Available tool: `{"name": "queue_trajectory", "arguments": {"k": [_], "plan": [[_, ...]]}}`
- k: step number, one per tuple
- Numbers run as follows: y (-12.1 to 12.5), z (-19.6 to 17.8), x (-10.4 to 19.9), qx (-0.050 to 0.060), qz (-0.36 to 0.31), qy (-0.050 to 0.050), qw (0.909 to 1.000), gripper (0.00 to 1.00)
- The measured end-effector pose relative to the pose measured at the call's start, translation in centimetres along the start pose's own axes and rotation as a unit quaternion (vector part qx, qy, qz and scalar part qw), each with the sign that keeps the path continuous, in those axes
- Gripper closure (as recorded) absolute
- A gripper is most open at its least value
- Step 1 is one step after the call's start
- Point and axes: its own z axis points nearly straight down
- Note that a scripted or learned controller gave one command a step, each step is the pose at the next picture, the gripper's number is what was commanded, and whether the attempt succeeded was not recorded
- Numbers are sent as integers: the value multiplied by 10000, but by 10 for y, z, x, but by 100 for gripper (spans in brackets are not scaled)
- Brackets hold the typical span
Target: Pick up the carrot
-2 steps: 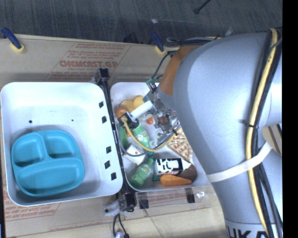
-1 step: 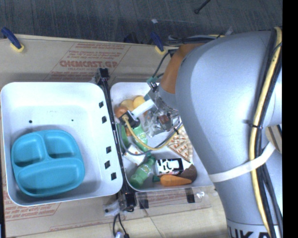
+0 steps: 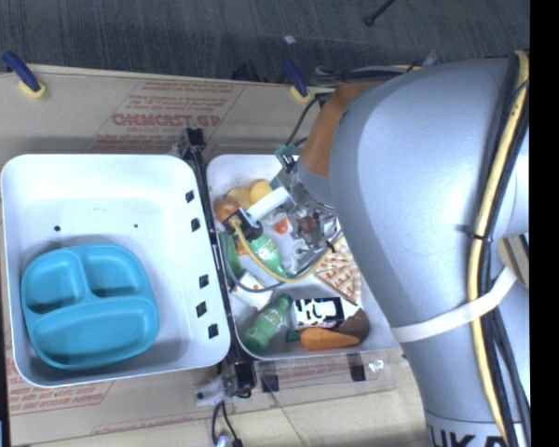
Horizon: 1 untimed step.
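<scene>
The carrot (image 3: 331,339) is orange and lies flat along the near wall of the right bin (image 3: 225,168), its tip pointing left. My gripper (image 3: 301,223) hangs over the middle of that bin, well behind the carrot and apart from it, among the cluttered items. The big grey arm covers the bin's right side.
Beside the carrot lie a green bottle (image 3: 268,319), a black and white box (image 3: 319,310) and a brown piece (image 3: 356,324). A waffle (image 3: 340,270), yellow and orange food (image 3: 252,194) and a green item (image 3: 265,254) crowd the middle. The left bin (image 3: 93,180) holds a blue divided tray (image 3: 88,304).
</scene>
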Motion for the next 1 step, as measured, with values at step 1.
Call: {"name": "queue_trajectory", "arguments": {"k": [1], "plan": [[-1, -9, 0, 41, -38, -29, 10000, 100]]}}
